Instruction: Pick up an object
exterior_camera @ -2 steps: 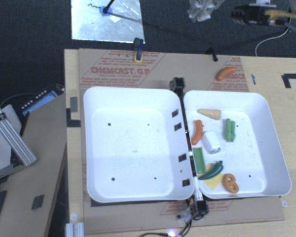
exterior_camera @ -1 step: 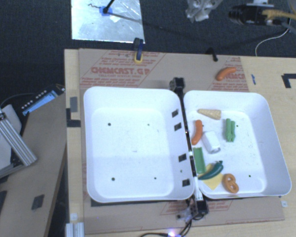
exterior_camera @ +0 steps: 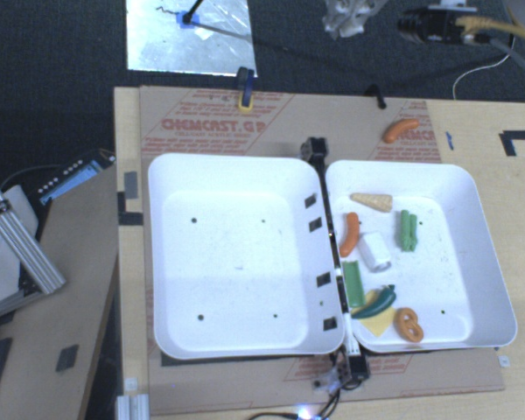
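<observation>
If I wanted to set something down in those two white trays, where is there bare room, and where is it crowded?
The left bin shows bare white floor from wall to wall. In the right bin, the strip along its far-right wall is bare. Its left half is crowded: cone, orange sausage, white cylinder, green pieces, pretzel.

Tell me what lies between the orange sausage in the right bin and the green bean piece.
In the camera view, a white cylinder lies between the orange sausage and the green bean piece, slightly below their line.
</observation>
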`<act>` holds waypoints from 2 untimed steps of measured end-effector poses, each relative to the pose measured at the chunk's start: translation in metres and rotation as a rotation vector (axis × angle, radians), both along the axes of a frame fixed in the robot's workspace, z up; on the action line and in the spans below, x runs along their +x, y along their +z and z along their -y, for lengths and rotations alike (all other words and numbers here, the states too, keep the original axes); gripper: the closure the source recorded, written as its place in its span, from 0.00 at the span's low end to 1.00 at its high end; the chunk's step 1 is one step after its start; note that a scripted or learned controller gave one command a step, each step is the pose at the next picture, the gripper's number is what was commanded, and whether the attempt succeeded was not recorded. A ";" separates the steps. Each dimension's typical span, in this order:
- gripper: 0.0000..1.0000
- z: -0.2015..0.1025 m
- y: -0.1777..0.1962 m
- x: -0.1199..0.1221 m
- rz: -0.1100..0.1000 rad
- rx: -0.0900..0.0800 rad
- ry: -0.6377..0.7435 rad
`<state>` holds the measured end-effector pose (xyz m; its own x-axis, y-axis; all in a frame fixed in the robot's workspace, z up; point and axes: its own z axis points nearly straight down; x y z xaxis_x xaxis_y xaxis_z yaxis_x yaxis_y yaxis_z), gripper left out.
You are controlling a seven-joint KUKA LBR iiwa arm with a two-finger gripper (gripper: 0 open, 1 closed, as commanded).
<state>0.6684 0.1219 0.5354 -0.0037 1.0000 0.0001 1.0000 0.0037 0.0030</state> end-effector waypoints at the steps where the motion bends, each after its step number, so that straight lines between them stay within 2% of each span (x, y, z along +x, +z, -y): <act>1: 1.00 -0.004 0.000 0.000 0.000 0.000 0.000; 2: 1.00 -0.005 0.000 0.000 0.000 0.000 0.000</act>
<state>0.6685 0.1265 0.5354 -0.0033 1.0000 -0.0002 1.0000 0.0033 0.0032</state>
